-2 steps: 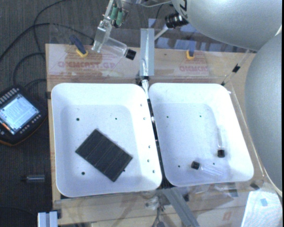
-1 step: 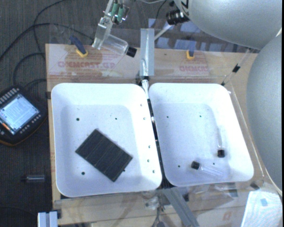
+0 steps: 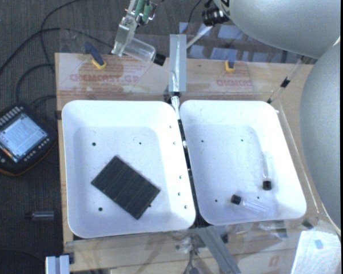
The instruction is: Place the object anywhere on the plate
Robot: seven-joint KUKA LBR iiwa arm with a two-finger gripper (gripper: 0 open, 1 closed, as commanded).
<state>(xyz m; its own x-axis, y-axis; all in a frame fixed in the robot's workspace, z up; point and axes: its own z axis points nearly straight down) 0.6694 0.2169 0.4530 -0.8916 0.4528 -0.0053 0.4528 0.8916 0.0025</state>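
Note:
My gripper [image 3: 122,44] hangs high over the back edge of the left bin [image 3: 74,153]. A clear tube with a black cap [image 3: 143,51] sticks out sideways to the right from between its fingertips, so it is shut on that tube. The plate [image 3: 126,186] is a dark ribbed rectangle lying flat on the floor of the left bin, well below and in front of the gripper. Nothing rests on it.
The right bin [image 3: 286,153] holds two more clear black-capped tubes, one [image 3: 266,174] near its right wall and one [image 3: 247,202] at its front. A metal post [image 3: 177,64] stands behind the seam between the bins. A handheld controller [image 3: 17,137] lies left of the bench.

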